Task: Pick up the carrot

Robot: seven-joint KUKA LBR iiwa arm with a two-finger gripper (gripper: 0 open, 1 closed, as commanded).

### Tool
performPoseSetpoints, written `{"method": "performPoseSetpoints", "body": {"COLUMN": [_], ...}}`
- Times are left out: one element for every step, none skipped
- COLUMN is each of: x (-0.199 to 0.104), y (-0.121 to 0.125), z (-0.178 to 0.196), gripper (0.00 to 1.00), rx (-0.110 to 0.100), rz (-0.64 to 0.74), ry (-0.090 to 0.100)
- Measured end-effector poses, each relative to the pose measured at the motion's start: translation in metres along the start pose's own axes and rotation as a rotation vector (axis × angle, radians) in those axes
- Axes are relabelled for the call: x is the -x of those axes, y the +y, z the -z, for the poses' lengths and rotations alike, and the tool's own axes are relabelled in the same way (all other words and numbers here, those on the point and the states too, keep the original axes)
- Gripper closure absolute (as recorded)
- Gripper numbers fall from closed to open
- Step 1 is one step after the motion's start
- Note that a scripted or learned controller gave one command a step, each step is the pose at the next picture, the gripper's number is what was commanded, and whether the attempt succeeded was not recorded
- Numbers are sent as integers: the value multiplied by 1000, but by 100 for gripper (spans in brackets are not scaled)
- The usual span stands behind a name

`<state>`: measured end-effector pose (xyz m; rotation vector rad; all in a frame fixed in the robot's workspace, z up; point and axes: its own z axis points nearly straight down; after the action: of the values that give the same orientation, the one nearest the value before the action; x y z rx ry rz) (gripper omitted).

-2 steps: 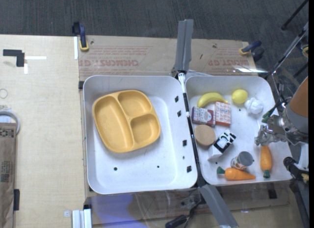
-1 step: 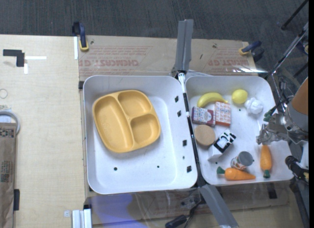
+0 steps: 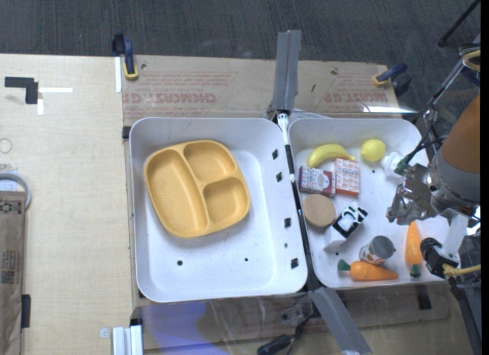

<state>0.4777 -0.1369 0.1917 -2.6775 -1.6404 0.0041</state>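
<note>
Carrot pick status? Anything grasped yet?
Done: nothing lifted. Two carrots lie in the right bin: one carrot flat near the front wall beside a small can, another carrot toward the right side. In hand: the gripper is low over the bin's right side, just above and left of that second carrot; nothing is visibly between its fingers. Left: grasp and lift.

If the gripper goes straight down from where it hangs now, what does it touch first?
Likely the bare floor of the right bin beside the upright carrot; the gripper hangs just left of it, though depth is unclear.
</note>
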Motion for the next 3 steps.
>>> {"method": "performPoseSetpoints", "body": {"x": [42, 42, 57], "y": [21, 21, 28], "z": [37, 37, -102], "gripper": [100, 0, 0], "rx": [-1, -1, -7], "rz": [-215, -215, -404], "ry": [-1, -1, 4]}}
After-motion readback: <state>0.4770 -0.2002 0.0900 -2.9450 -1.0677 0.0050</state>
